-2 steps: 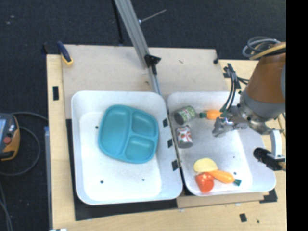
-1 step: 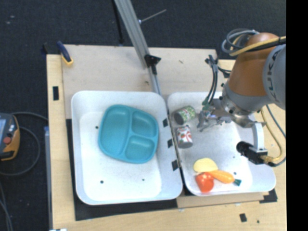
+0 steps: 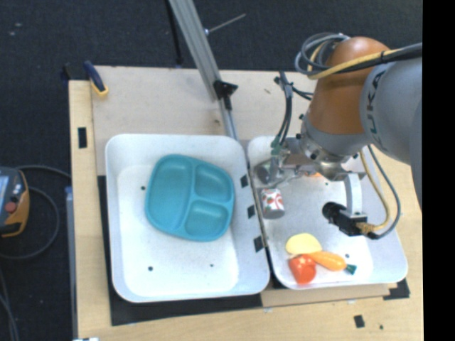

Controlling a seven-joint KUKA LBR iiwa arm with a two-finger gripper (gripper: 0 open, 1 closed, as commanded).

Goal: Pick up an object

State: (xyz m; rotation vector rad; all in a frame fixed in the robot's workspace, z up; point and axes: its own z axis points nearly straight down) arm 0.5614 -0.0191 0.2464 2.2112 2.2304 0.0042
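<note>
Over the right bin (image 3: 387, 261) hangs the grey arm (image 3: 387, 105) with its orange band, coming in from the right and cut off at the edge; its end effector (image 3: 274, 170) sits low by the bin's left wall, a shiny metal clump that blurs into the white floor, so I cannot tell how it stands or whether it has hold of anything; just below it lies a small silver and red thing (image 3: 273, 202), too blurry to name, close to the metal but maybe apart from it; near the front of the same bin sit a yellow piece (image 3: 303, 244), a red toy pepper (image 3: 302, 269) and an orange carrot (image 3: 328, 260) with a green tip, bunched together and touching; a black part (image 3: 341, 219) on cables hangs off the arm and hides some of the bin floor; the left bin (image 3: 128, 275) holds a blue tray (image 3: 190, 197) with sections, lying flat; both bins rest on the tan worktop (image 3: 149, 94); a grey metal bar (image 3: 195, 41) slants across the top and is cut off.
</note>
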